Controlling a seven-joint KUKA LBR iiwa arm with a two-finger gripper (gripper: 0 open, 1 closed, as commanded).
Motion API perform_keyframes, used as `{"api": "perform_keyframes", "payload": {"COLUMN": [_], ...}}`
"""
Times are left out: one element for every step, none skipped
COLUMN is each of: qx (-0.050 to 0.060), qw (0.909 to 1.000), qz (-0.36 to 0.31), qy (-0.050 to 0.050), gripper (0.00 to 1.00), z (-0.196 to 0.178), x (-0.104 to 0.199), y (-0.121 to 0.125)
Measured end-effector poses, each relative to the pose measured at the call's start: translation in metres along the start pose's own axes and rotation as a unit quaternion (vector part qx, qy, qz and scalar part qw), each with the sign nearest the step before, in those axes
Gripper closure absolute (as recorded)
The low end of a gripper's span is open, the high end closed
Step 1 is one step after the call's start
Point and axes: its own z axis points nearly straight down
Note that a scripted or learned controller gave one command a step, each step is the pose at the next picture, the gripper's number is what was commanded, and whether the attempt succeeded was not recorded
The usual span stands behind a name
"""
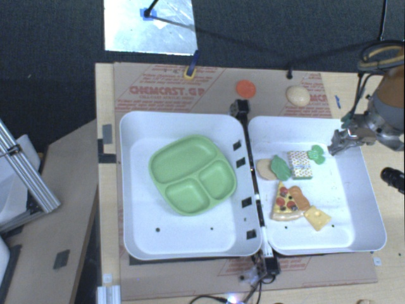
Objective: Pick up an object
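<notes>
The right bin (354, 189) holds several toy foods: a pizza slice (288, 202), a yellow cheese wedge (317, 218), a patterned square block (300, 164), a green leafy piece (280, 167) over a tan round cookie (264, 170), and a small green piece (317, 154). My gripper (340, 140) hangs at the right bin's upper right, just right of the small green piece. Nothing shows between its fingers.
The left bin (136, 170) carries a green divided plate (192, 175). Behind the bins on the cardboard lie an orange disc (245, 89) and a beige ball (298, 95). A metal frame (22, 176) stands at the left edge.
</notes>
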Motion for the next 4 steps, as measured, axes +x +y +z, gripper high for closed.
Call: {"api": "perform_keyframes", "payload": {"qx": [0.003, 0.004, 0.004, 0.004], "qw": [1.0, 1.0, 1.0, 1.0], "qz": [-0.002, -0.002, -0.003, -0.002], "qy": [0.002, 0.002, 0.003, 0.002], "gripper": [1.0, 1.0, 1.0, 1.0], "z": [-0.012, -0.011, -0.017, 0.0], "x": [0.051, 0.099, 0.148, 0.195], "y": [-0.009, -0.033, -0.041, -0.045]}}
